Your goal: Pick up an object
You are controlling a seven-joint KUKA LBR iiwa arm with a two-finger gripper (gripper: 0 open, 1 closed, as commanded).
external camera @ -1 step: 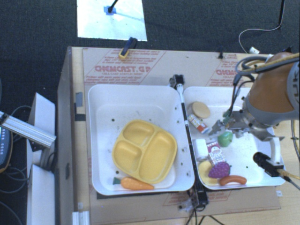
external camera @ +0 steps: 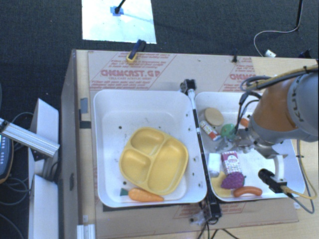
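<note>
My gripper (external camera: pixel 233 141) reaches down into the right bin (external camera: pixel 294 148) from the right, below the arm's orange band. It hangs just beside a small green object (external camera: pixel 228 130) near the bin's middle. Around it lie a tan round disc (external camera: pixel 214 116), a white and red tube (external camera: pixel 208 129), a white block (external camera: pixel 214 162), a red and white packet (external camera: pixel 231 161), a purple bunch of grapes (external camera: pixel 232 180) and an orange-red sausage (external camera: pixel 247 191). The arm hides part of the bin's right half.
The left bin (external camera: pixel 114 108) holds a yellow divided plate (external camera: pixel 153 159) and an orange carrot (external camera: pixel 144 195) at its front wall. A black rod (external camera: pixel 195 118) runs along the rim between the bins. A black fitting (external camera: pixel 271 179) sticks out at the arm's lower right.
</note>
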